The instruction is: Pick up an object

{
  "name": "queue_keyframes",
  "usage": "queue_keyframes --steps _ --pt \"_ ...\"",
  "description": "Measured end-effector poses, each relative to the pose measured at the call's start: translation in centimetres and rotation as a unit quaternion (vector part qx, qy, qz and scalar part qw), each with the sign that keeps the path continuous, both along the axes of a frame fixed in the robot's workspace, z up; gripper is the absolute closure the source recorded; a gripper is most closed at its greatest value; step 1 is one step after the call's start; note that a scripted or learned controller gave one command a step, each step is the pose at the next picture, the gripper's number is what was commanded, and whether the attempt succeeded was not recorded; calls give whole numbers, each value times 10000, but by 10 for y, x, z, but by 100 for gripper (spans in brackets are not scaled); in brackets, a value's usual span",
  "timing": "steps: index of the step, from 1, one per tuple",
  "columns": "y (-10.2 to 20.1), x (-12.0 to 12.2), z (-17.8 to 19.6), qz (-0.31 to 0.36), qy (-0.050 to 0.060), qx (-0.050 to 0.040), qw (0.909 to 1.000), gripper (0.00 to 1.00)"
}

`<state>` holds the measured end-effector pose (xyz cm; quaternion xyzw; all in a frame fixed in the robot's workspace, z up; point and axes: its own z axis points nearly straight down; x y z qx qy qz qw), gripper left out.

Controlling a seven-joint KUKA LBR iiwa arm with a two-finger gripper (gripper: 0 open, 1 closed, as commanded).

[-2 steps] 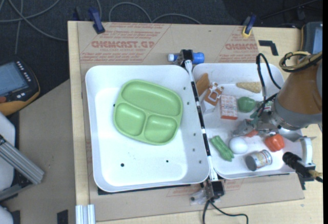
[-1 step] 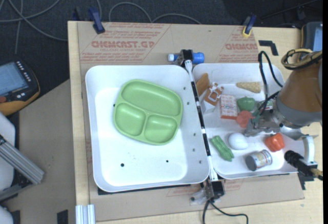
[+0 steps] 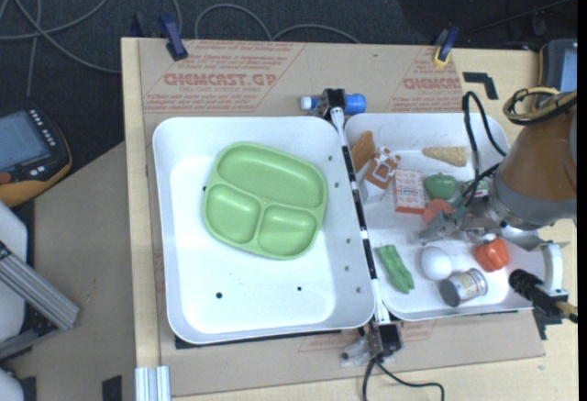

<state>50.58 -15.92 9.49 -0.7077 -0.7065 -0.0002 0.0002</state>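
Observation:
The right bin (image 3: 417, 303) holds several small items: a white egg-shaped ball (image 3: 435, 261), a green pod (image 3: 396, 266), a silver can (image 3: 463, 285), an orange-red piece (image 3: 492, 254), a green pepper-like piece (image 3: 440, 184), a red-and-white carton (image 3: 407, 190), a brown bread piece (image 3: 363, 151) and a tan wedge (image 3: 447, 154). My gripper (image 3: 447, 221) is low in this bin, just above the white ball and beside a small red item (image 3: 437, 209). The arm's wrist covers its fingers.
The left bin (image 3: 183, 234) carries a green divided plate (image 3: 265, 200). A blue-capped clamp (image 3: 332, 102) sits at the far edge between the bins. Black cables (image 3: 472, 128) loop over the right bin's far side. The cardboard bench (image 3: 229, 73) surrounds both bins.

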Motion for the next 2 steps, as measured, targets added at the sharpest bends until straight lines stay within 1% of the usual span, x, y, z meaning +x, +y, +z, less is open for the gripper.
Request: queue_keyframes --steps 1,2 --pt "56 52 -10 15 -8 -3 10000 0" --pt "54 52 1 3 -23 -23 10000 100"
